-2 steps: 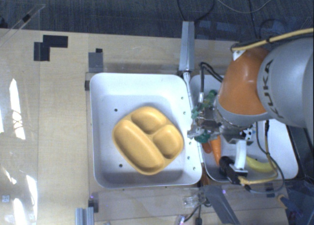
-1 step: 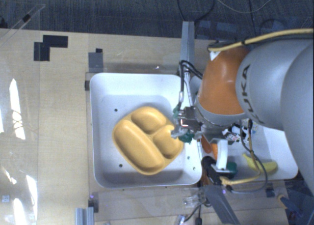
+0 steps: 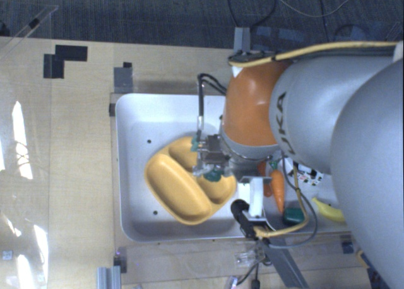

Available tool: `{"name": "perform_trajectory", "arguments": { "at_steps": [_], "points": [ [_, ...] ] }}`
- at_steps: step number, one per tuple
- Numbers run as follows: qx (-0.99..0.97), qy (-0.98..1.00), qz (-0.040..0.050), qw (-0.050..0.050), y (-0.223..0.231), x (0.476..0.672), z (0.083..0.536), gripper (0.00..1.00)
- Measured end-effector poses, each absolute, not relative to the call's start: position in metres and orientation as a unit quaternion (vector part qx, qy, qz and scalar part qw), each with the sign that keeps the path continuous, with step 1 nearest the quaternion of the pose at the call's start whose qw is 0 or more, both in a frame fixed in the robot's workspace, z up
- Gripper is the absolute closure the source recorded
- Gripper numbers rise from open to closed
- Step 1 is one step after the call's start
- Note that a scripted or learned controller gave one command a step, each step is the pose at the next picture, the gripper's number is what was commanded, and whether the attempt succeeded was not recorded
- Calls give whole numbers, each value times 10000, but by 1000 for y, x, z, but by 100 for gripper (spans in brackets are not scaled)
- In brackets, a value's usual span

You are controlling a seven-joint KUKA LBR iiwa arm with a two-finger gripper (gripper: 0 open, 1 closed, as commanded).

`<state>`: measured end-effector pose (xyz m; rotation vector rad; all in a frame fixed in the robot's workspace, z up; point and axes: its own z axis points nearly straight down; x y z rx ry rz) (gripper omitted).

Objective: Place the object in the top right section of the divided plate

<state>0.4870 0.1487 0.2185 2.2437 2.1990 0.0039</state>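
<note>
Bottom of frame, a black cable loops off the arm. Just above, the yellow divided plate lies in the white bin, smooth and glossy, rounded like moulded plastic; its right sections are covered by the gripper. Whether the claw is spread or pinching, I cannot tell, and something teal sits at its tip, too small to name. Right of it, an orange carrot, tapered, and a yellow banana, both half-hidden. Above, the grey arm fills the right side.

Yellow divided plate lies tilted in the left white bin — partly hidden under the arm
</note>
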Motion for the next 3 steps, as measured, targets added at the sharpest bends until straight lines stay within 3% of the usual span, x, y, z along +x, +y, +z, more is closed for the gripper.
{"name": "perform_trajectory", "arguments": {
  "at_steps": [1,2,3],
  "points": [
    [7144,6997,13,0,148,487,219,0],
    [7144,6997,13,0,148,487,219,0],
    [7569,6536,29,11,152,508,436,0]
  ]
}}
